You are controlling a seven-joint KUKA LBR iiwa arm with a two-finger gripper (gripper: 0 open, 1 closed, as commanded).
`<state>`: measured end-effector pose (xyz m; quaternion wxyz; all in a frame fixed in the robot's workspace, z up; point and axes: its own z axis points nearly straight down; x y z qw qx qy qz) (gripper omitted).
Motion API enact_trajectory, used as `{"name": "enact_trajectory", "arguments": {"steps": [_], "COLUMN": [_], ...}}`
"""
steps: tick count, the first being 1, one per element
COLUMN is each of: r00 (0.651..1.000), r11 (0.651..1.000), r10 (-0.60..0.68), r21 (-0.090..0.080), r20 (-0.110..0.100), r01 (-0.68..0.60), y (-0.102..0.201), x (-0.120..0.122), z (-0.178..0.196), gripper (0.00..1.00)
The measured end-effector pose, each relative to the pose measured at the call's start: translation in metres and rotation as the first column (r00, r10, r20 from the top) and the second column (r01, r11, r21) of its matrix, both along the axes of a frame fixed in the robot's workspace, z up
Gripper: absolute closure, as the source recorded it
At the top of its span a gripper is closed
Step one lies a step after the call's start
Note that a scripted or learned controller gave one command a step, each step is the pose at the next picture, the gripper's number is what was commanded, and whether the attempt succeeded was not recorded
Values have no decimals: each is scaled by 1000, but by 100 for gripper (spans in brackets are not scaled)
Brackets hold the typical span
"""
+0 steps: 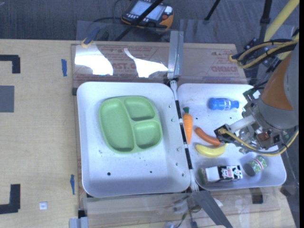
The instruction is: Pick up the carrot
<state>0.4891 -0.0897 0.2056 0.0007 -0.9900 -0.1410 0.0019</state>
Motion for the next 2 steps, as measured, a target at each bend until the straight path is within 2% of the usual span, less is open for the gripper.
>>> {"name": "enact_trajectory", "arguments": {"steps": [1,2], "r00": [997,997], "r11": [997,997], "r10": [-76,-74], "r21": [2,1], "r20": [8,8], "r01": [76,74], "y": [-3,-40], "x": [-8,-8], "z": [-118,-119], "gripper": [100,100]}}
